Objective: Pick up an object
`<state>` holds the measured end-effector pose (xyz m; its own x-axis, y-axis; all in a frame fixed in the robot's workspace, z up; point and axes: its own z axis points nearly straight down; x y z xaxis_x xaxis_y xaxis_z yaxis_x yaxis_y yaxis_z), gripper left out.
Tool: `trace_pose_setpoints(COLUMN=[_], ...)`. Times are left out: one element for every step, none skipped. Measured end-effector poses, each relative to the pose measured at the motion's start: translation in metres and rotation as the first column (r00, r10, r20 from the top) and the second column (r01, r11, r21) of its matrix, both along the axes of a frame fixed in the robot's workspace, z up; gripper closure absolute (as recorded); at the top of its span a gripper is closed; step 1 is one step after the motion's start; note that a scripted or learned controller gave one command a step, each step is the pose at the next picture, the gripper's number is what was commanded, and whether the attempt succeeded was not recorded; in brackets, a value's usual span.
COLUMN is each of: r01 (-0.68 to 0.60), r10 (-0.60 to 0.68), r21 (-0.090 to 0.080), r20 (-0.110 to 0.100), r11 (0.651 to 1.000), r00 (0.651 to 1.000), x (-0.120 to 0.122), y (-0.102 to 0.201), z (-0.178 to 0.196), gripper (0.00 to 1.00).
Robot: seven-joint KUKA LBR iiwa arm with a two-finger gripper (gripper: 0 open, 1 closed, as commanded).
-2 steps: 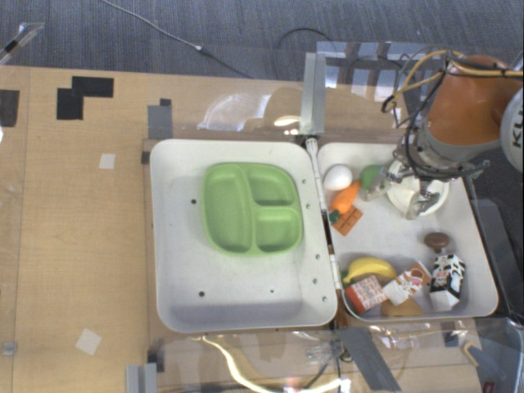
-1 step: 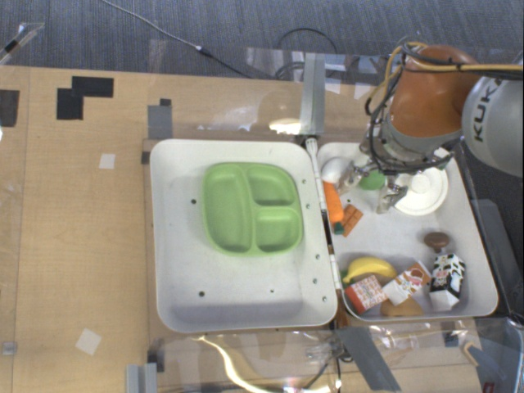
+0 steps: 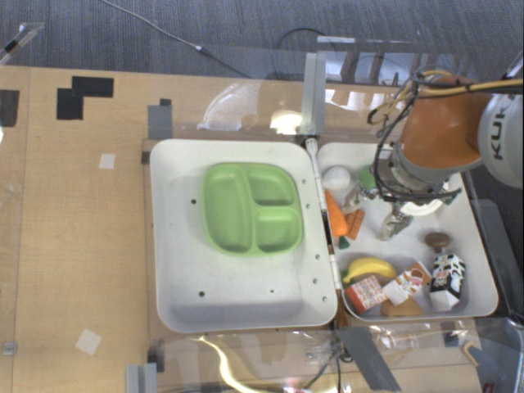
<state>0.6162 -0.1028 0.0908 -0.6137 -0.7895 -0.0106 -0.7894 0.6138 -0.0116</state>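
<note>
Here the gripper [image 3: 395, 222] hangs over the right bin [image 3: 483, 252], near a carrot [image 3: 336, 213]. Its fingers look open, holding nothing.

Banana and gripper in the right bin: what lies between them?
In the camera view, bare white bin floor separates the banana from the gripper; nothing lies between.

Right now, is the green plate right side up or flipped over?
Right side up. The green plate lies flat in the left bin, and its three hollow sections face up toward the camera.
</note>
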Motion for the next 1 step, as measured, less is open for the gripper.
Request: trace_pose_setpoints(r01=[0.118], r10=[-0.118], r21=[-0.006], r20=[0.009], r11=[0.993], r00=[0.993], x=[-0.0422], y=[0.0066], z=[0.0020], gripper=[0.00])
